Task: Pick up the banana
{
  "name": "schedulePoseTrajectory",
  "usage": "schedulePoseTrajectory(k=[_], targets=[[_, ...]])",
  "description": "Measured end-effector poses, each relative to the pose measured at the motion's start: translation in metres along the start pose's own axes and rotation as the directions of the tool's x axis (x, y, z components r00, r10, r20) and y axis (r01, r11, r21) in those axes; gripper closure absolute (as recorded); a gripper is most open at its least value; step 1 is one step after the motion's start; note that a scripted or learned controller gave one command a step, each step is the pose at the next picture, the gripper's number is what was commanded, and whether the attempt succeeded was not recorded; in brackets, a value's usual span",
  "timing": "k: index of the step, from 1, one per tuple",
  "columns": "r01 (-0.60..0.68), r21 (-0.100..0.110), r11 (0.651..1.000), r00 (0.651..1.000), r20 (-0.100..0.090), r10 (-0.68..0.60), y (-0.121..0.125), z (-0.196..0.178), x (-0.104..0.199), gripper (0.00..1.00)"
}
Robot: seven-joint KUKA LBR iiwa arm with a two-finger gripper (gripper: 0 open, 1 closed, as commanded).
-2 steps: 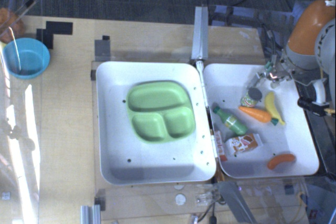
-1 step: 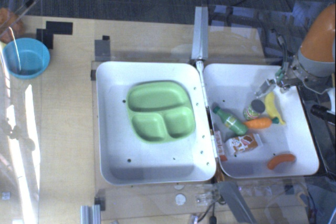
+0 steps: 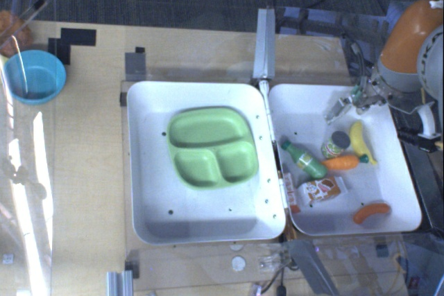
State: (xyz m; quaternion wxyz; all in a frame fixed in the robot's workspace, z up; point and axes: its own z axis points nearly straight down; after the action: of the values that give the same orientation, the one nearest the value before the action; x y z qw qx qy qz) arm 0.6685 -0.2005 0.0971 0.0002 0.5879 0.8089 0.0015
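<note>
Sausage (image 3: 372, 213) lies nearest in the right bin (image 3: 409, 215), then carton (image 3: 320, 189), carrot (image 3: 341, 163) and bottle (image 3: 304, 159). Behind the carrot lies the banana (image 3: 360, 141), long axis running near-to-far (beside a can (image 3: 336, 144)). Farther back hovers the gripper (image 3: 351, 103), fingers spread, gripping nothing.

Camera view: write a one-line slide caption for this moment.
Gripper hovers over the right bin, above the banana, not yet holding it; green tray sits in the left bin.
</note>
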Motion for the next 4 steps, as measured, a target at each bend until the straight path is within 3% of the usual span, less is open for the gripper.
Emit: schedulePoseTrajectory(k=[1, 2, 3, 4], targets=[[0.175, 0.011, 0.984, 0.985, -0.003, -0.175, 0.002, 0.010, 0.012, 0.00], [0.179, -0.008, 0.984, 0.984, 0.012, -0.179, 0.008, -0.005, 0.012, 1.00], [0.179, 0.002, 0.984, 0.984, 0.001, -0.179, 0.006, -0.004, 0.014, 0.00], [0.179, 0.002, 0.984, 0.984, 0.001, -0.179, 0.006, -0.003, 0.014, 0.00]])
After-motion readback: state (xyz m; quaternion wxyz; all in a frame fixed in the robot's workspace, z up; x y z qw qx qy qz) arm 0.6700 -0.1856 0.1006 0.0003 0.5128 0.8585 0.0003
